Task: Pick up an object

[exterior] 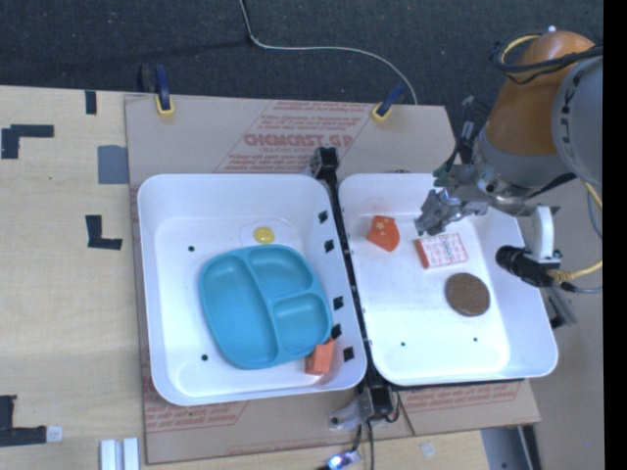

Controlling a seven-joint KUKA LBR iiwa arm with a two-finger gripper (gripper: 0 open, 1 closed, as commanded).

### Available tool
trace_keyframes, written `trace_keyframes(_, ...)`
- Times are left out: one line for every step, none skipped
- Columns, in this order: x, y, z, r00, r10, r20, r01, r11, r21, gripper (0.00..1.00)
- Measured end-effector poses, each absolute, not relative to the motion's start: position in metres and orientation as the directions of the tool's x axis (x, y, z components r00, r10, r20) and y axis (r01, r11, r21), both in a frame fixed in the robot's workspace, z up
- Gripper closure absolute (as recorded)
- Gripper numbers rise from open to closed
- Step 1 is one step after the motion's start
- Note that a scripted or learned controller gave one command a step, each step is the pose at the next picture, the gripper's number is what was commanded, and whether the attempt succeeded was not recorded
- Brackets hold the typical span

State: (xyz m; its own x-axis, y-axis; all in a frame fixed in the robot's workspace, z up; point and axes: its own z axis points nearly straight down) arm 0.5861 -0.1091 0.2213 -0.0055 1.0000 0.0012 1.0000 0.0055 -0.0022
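The gripper point(432, 221) hangs low over the right bin point(509, 355), near its far side, and whether the claw is released or clenched I cannot tell from up here, because the wrist hides that detail. Nothing visible sits in its grasp, so the pick is, by my reading, not yet made. Right under and just to the near-right of the claw lies the red-and-white card point(442, 251), flat on the bin floor, its top edge tucked beneath the tool. Just off to the claw's left sits the small orange block point(383, 233), chunky and standing proud of the floor. Nearer the camera and to the right, well clear of the claw, rests the brown disc point(468, 294). Far off to the left, in the left bin point(162, 292), are the blue divided tray point(265, 304), a yellow piece point(264, 234) and an orange piece point(318, 358). My call: the block looks the easier catch, since a flat card gives little to pinch. To do it well, slide left, centre squarely over the block, come straight down, and close across its sides before lifting.
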Motion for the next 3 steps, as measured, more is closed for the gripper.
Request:
trace_keyframes(0.583,-0.056,0.211,-0.006,1.000,0.002,1.000,0.006,-0.003,1.00)
trace_keyframes(0.568,-0.010,0.211,-0.005,1.000,0.001,1.000,0.005,-0.003,1.00)
trace_keyframes(0.555,0.038,0.216,-0.006,1.000,0.002,1.000,0.006,-0.003,1.00)
